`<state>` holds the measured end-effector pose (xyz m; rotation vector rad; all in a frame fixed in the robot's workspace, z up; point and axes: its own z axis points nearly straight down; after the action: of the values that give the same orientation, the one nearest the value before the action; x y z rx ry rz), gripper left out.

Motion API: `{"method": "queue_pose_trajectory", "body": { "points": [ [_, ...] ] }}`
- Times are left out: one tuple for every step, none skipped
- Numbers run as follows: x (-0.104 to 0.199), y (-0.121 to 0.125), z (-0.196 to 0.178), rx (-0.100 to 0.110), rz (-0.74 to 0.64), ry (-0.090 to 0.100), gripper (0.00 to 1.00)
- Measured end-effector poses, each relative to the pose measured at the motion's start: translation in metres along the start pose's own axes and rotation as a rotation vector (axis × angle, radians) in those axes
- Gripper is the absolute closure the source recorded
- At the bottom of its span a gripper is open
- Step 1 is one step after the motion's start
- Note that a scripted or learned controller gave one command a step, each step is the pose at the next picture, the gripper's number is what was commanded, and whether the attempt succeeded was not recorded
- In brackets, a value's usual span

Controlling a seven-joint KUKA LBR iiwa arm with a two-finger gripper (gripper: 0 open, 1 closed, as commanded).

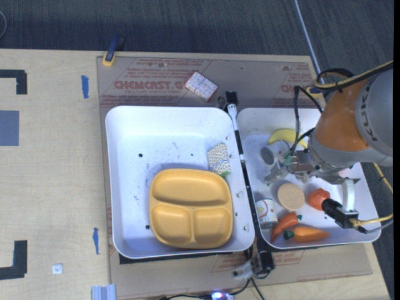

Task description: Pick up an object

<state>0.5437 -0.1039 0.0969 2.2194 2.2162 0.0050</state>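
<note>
Objects for picking lie mostly in the right bin (pixel 370 229), a shallow white plastic tray with rounded corners. Counted there: two orange carrots, one pointed and lying along the near wall (pixel 305 234) and one shorter, tilted beside it (pixel 285 222); one flat tan disc (pixel 290 197) near the middle; one small red-orange rounded piece (pixel 317 198) just right of the disc; one yellow curved banana (pixel 284 135) at the far side; one small white cup with printing (pixel 265 209) at the near left.

One grey arm with an orange band (pixel 340 127) reaches in from the right, and its end effector (pixel 294 165) sits low over the right bin, just beyond the disc; whether its fingers are apart or together I cannot tell.

In the left bin (pixel 125 167), also white, are two things: one mustard-yellow tray with three compartments (pixel 190 208), smooth and rounded, and one small patterned packet (pixel 219 158) at its far right corner.

On the brown desk (pixel 50 167) beyond the bins lies one small checked block (pixel 200 85).
</note>
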Motion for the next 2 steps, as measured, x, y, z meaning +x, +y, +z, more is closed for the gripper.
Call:
{"method": "queue_pose_trajectory", "body": {
  "points": [
    [0.0040,-0.0448,0.0102,0.000,-0.001,0.001,0.00],
    [0.0038,-0.0439,0.0009,-0.002,0.000,0.000,1.00]
  ]
}}
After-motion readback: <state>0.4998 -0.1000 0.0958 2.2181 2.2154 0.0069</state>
